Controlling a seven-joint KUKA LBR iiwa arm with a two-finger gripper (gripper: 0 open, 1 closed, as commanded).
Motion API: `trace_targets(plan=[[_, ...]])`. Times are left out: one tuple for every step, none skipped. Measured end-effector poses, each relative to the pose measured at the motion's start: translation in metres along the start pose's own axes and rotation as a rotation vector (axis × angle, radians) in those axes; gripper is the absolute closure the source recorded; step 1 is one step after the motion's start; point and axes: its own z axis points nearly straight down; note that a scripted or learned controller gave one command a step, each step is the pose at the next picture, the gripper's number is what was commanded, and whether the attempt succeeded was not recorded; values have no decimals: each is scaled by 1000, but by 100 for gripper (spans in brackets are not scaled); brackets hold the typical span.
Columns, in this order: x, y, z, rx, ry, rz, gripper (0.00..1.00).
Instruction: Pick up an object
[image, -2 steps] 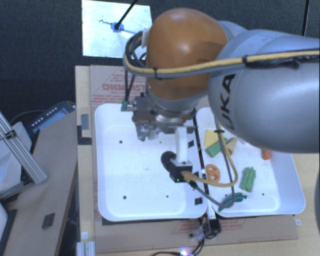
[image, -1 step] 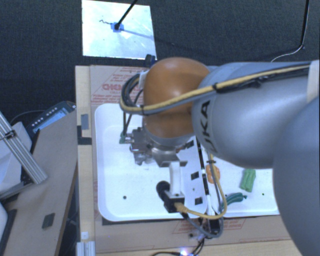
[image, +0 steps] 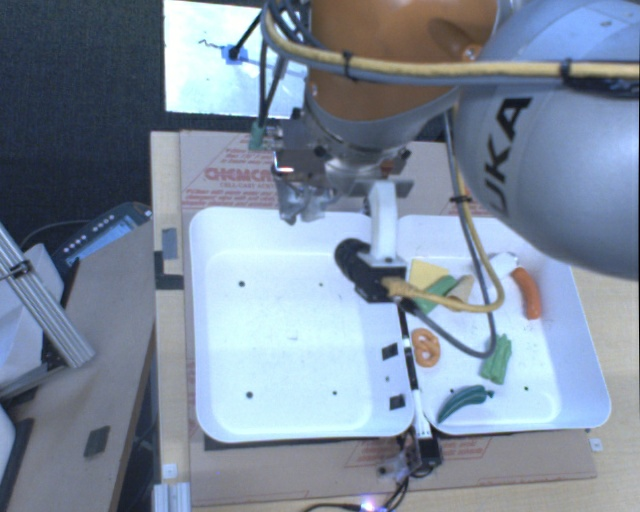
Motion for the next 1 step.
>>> trace_targets(plan=[[0, 15, -117, 5, -2, -1, 100]])
